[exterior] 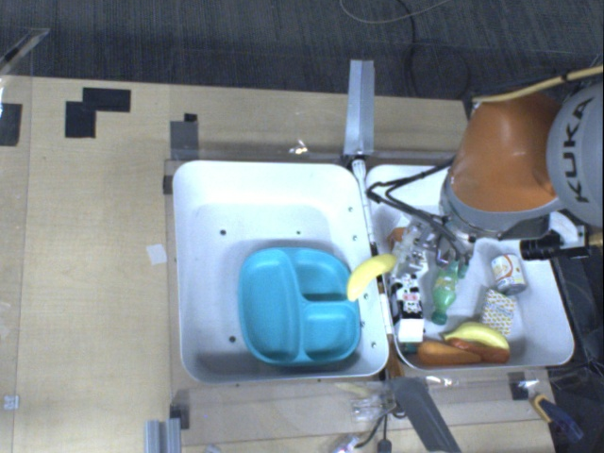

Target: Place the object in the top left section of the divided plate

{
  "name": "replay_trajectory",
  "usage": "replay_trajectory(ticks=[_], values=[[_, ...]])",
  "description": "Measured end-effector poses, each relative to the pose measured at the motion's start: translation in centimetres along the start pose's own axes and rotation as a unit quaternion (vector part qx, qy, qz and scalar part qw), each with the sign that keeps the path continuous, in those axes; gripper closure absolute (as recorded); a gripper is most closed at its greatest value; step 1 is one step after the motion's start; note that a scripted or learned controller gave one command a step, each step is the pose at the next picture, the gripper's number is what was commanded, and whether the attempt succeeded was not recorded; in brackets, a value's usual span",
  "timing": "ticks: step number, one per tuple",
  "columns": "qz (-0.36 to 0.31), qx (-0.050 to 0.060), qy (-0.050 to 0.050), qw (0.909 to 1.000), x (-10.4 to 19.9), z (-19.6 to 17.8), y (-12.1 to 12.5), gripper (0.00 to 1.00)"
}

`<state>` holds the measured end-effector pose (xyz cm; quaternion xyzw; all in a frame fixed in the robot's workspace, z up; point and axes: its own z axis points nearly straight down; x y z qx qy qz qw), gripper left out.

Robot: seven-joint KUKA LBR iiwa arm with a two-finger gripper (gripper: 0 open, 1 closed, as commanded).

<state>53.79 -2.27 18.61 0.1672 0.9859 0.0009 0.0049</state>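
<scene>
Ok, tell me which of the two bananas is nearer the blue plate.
The banana lying across the divider between the bins, its lower end touching the blue plate. The other banana lies in the right bin, beside a hot dog.

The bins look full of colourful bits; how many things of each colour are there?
Blue: 1, the divided plate
Yellow: 2, one banana over the wall between the bins, another banana in the right bin
Green: 1, the bottle
Orange-brown: 1, the hot dog
Pale: 2, the small can and patterned packet
Total: 7
</scene>
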Motion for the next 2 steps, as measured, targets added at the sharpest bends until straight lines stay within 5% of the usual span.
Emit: replay_trajectory(ticks=[1, 2], values=[[-0.004, -0.001, 0.001, 1.0, 2.63, 0.01, 7.69, 1.0], [-0.004, -0.001, 0.001, 1.0, 2.62, 0.01, 7.66, 0.0]])
